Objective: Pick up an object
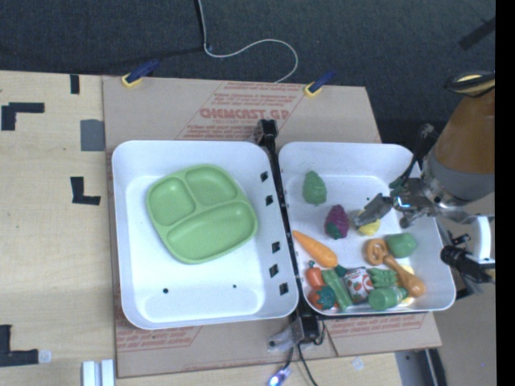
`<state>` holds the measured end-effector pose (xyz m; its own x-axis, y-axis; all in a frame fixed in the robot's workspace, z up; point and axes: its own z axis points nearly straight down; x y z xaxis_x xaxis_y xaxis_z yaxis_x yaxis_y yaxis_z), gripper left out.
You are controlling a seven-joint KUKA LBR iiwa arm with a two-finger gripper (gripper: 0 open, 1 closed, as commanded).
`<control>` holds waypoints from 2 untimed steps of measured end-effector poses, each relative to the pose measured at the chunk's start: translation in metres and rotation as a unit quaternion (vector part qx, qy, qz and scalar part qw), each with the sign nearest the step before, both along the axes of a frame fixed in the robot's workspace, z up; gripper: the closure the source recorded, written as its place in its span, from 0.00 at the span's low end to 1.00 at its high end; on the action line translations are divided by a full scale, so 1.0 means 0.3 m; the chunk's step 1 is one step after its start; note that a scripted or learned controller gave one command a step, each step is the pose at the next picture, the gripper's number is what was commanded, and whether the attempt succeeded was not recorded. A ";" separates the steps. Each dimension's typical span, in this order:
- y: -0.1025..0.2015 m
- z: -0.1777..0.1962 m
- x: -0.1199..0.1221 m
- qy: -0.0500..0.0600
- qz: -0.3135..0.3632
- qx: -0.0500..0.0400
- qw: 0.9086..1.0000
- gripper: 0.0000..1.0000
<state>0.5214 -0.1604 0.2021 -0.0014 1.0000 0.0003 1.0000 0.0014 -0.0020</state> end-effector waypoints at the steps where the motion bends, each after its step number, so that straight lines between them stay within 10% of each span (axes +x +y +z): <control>1: 0.088 -0.364 -0.139 0.005 0.000 0.002 1.000 0.00; 2: 0.084 -0.314 -0.130 0.002 0.000 0.001 1.000 1.00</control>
<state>0.4825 -0.1352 0.1080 -0.0019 1.0000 0.0021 1.0000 0.0020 -0.0053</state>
